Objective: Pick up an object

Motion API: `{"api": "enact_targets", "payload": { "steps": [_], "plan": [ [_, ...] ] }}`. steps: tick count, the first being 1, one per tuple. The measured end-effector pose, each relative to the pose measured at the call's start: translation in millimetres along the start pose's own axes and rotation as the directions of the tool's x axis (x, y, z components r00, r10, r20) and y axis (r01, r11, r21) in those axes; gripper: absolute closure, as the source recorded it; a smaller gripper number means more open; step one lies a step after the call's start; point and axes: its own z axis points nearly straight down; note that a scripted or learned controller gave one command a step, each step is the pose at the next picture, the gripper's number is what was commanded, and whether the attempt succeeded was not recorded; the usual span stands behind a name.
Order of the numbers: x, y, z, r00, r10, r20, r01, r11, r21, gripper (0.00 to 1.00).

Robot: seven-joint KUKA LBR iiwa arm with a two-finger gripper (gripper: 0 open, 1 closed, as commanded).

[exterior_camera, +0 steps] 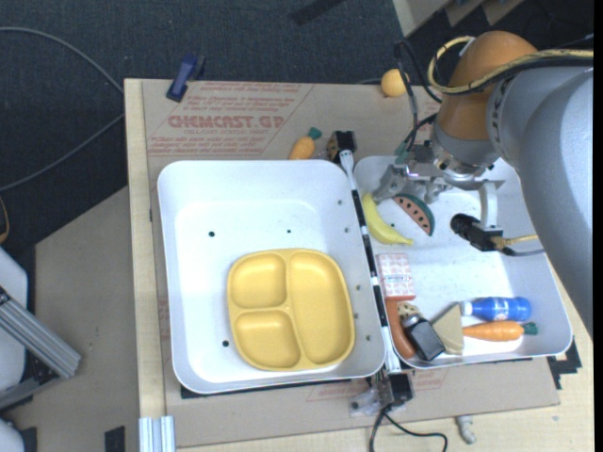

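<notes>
The gripper (412, 185) is seen lowered at the far end of the right bin (542, 276), just above a watermelon slice (415, 213) lying beside a banana (382, 224); whether its fingers are apart or together cannot be told. With the two toys touching and close to the bin's wall, a glancing or empty close is judged the main risk.
</notes>
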Motion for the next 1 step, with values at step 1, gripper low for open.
{"api": "enact_targets", "payload": {
  "steps": [1],
  "plan": [
    [-26.9,-0.3,0.3,1.0,0.002,0.0,-0.002,1.0,0.0,0.0]
  ]
}}
